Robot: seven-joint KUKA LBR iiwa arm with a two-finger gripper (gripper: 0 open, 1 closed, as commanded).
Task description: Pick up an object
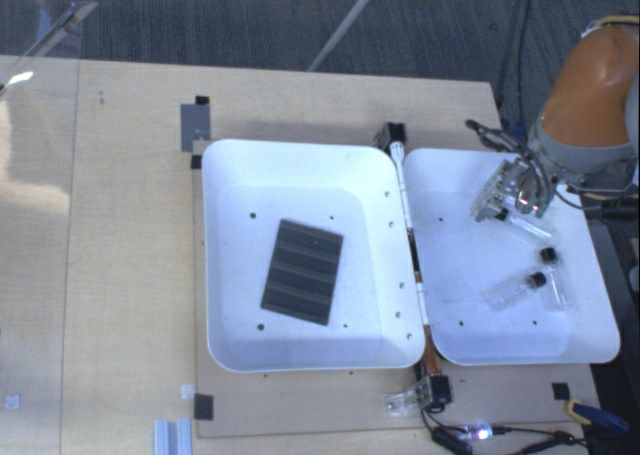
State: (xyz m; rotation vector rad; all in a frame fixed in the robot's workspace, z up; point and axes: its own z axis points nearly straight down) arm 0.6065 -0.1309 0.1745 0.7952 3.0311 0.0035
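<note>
The gripper hung over the right bin near its far edge; whether its jaws were apart or closed could not be told, and nothing showed between them. Two clear vials lay nearer the bin's right side, apart from the gripper. A dark ribbed block rested mid-floor in the left bin. By this evidence, nothing was picked yet; descent, grasp and lift remained.

The arm enters at three o'clock — orange band uppermost, grey wrist below it — and angles down toward nine o'clock, its hand low and tilted.
</note>
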